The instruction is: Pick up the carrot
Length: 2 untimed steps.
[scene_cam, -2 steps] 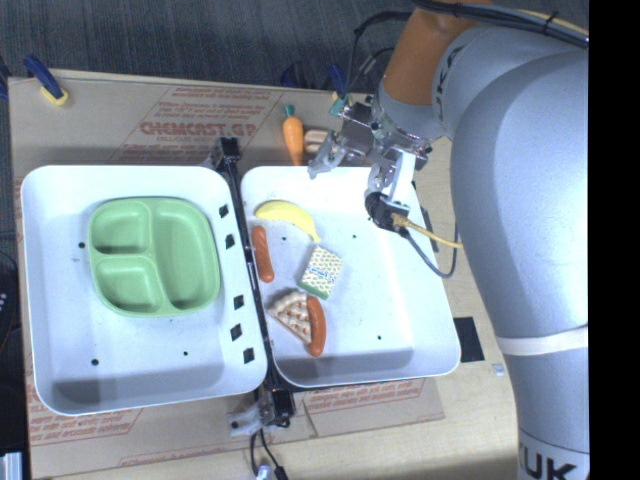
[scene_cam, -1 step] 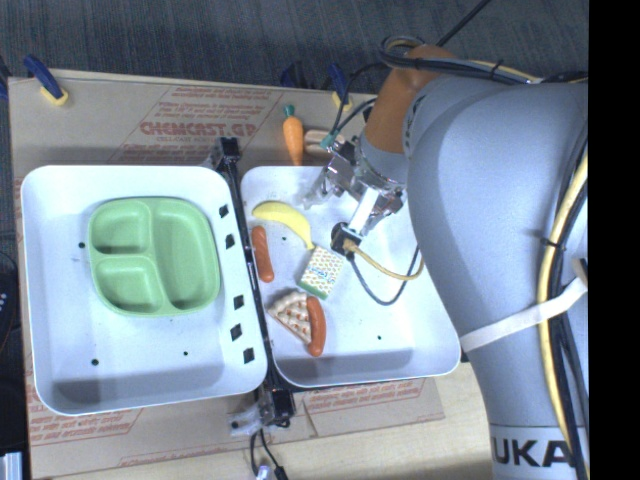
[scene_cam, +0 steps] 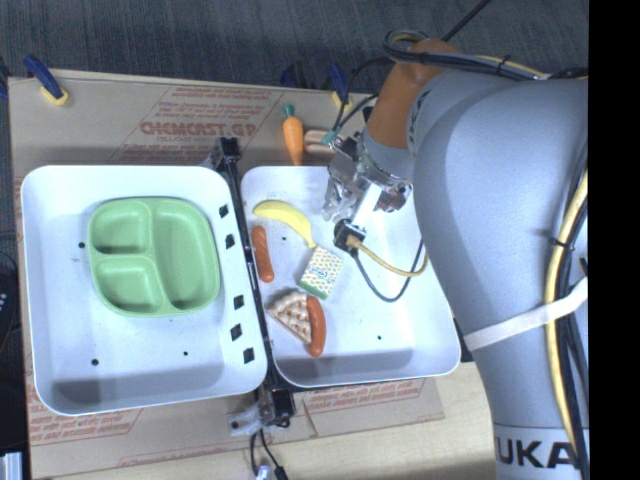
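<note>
Carrot outside the right bin, on the cardboard just beyond its far rim, green tip pointing away — out of the bin, so probably dropped or knocked there. Gripper just inside that same rim, near the carrot yet apart from it; finger state impossible to tell (wrist and cabling in the way). Deeper inside the rim: banana, two sausages, pizza slice, a patterned block. Open cardboard around the carrot — room for approach from above.
</note>
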### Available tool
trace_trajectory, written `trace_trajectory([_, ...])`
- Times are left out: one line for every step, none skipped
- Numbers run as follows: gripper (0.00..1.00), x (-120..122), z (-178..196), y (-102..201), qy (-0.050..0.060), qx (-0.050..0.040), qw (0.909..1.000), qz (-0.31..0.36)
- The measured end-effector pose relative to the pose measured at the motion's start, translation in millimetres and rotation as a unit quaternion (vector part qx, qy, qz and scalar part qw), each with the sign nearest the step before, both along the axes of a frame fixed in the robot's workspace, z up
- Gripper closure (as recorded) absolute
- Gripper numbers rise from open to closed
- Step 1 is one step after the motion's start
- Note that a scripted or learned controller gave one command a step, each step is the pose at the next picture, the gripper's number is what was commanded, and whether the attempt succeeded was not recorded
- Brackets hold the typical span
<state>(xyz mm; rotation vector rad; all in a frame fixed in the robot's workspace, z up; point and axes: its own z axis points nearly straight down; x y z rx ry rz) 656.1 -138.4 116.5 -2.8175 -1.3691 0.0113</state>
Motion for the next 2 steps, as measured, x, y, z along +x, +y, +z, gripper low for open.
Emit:
trace_trajectory([1.00,-28.3,159.8,56.8,-0.003,-0.0021,0.9923,-0.124])
trace_trajectory([1.00,-36.3,177.1,140.2,-0.003,-0.0030,0.9855,-0.169])
